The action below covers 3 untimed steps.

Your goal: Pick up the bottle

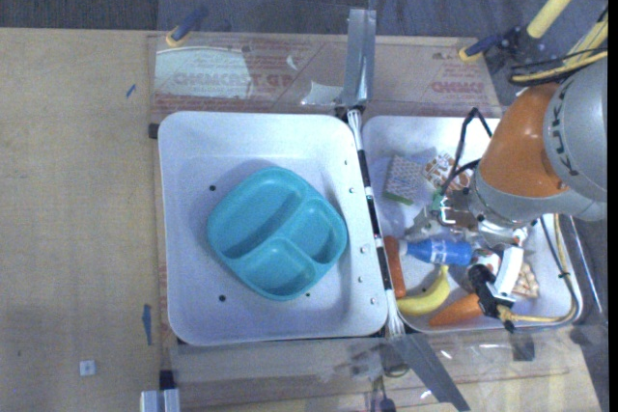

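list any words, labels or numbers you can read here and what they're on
Cardboard panel behind the left bin: red printing, seen reversed and faded, not readable.
Cardboard panel behind the right bin: red word, also reversed, too blurred to read.
Blue bottle: no label legible.
Arm: dark lettering, cut off, unreadable.

The grey arm (579,125) comes in from the right edge of the bench, its orange band (521,154) just above the wrist, and bends down over the right-hand bin (570,304). The wrist points downward and leans toward the bin's near edge. The gripper (462,229) hangs low inside the bin, close to its middle and slightly toward the wall shared with the left bin. A black-and-white fitting (497,280) juts from the wrist toward the near right corner.
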{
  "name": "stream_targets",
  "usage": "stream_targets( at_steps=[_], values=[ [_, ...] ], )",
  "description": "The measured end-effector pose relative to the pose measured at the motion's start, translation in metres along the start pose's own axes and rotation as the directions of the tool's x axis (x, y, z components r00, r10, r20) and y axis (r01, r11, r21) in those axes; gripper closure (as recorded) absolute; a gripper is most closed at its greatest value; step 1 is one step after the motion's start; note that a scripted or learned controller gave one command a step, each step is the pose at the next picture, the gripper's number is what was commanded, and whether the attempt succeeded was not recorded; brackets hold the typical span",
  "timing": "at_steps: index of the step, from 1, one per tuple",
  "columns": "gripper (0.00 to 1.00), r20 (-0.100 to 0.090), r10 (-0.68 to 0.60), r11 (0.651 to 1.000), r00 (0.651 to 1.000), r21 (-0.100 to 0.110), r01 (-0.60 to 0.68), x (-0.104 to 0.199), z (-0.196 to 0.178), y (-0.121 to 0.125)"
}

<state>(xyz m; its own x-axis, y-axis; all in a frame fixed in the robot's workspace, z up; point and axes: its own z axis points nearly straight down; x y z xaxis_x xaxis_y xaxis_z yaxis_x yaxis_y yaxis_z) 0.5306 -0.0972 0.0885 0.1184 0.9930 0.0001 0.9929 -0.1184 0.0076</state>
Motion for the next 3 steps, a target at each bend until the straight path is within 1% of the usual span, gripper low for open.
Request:
stream_targets(
  at_steps=[1,2,3],
  values=[
    [1.0,0.0,0.002,1.0,1.0,-0.005,-0.002,0.0,-0.011,0.002],
    [0.0,0.0,0.002,1.0,1.0,-0.005,-0.002,0.0,-0.011,0.002],
    [0.0,0.0,-0.138,0.99,0.99,-0.003,0.138,-0.019,-0.001,-0.046]
  ],
)
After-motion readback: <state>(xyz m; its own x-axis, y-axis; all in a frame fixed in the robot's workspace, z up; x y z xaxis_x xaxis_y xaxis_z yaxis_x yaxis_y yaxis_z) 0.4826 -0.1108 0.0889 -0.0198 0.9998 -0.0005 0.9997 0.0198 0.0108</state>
